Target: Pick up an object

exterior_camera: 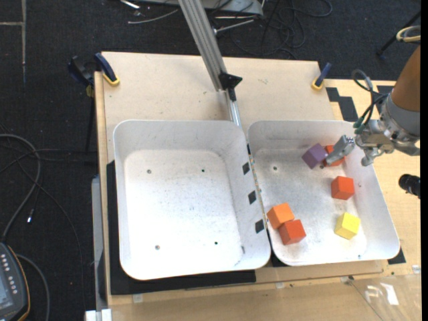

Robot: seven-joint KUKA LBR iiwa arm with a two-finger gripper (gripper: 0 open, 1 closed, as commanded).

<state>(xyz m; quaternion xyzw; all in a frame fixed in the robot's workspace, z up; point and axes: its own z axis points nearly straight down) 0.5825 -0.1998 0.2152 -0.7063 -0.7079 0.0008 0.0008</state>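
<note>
Overall, one table (174, 89) carries two white bins side by side: the left bin (180, 192) and the right bin (314, 192), touching along their inner rims. One arm (408, 92) comes in from the right, and its tool (356, 149) sits over the far right part of the right bin. Two fingers (344, 144) show, spread apart, with nothing seen between them.

Five blocks lie in the right bin, all small. One is purple (313, 156), near the far side, turned so that a corner faces the near edge. Just beside it, on its right and touching or nearly so, is an orange-red block (334, 156), partly hidden by the tool, so its shape and heading cannot be told. A second orange-red block (342, 187) sits alone, nearer and toward the right wall, roughly cubic with no clear long axis. Close to the inner rim, two more sit together: an orange one (281, 214) and a red one (292, 231), touching, the red nearer the front. One yellow block (346, 225) lies near the front right, tilted on the sloping wall

Four clamps mark the table's far corners, two dark at the left (83, 69) and one at the right (321, 75)
</note>
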